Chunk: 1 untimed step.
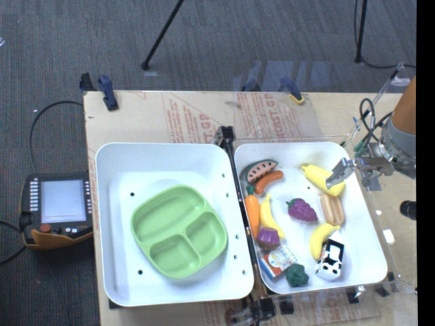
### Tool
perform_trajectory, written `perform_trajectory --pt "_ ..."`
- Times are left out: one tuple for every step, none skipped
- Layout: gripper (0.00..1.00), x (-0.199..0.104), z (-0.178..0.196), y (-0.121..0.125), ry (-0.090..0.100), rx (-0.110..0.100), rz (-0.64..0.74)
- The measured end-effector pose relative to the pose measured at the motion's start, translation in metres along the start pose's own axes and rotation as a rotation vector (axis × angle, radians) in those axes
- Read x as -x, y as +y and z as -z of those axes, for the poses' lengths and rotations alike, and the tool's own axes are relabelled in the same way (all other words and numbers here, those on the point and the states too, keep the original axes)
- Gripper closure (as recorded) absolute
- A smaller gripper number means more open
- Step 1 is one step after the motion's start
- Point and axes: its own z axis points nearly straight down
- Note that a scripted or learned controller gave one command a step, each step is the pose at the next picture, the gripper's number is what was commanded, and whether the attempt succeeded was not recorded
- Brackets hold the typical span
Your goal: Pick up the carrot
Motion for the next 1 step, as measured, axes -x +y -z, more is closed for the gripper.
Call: perform_trajectory --pt "0.00 -0.0193 -0.0981 -0.0082 -0.006 0.033 -0.076"
